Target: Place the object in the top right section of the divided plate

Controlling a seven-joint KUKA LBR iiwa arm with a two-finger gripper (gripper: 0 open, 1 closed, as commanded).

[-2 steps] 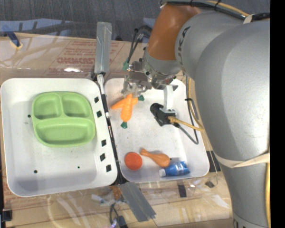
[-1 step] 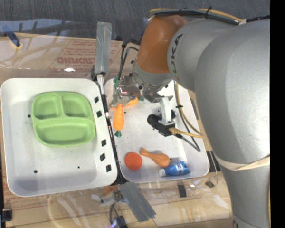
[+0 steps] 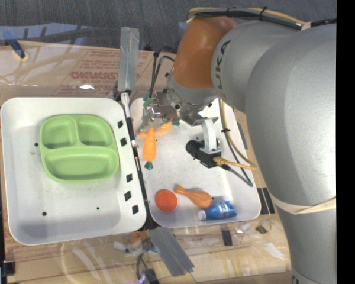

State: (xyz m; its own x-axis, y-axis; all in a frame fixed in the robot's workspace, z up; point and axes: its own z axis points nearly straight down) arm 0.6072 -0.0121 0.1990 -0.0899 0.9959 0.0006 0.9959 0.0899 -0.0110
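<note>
The gripper [image 3: 160,116] is hanging right over the carrot [image 3: 149,145] in the right bin [image 3: 242,189], just across the bins' shared wall from the green plate [image 3: 80,147]; whether it is open or gripping I cannot tell, since the wrist is hiding that. The carrot is lying against that wall, so a grab is risking a slip or a scrape on the rim, and a loose hold could be dropping it short of the plate's top right section [image 3: 98,131]. Red print on the cardboard [image 3: 77,70] behind the plate is reading roughly "CHEMCAST", blurred

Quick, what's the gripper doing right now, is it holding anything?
Gripper: low in the right white bin, right at the top of the orange toy carrot; whether it holds the carrot cannot be told.
</note>
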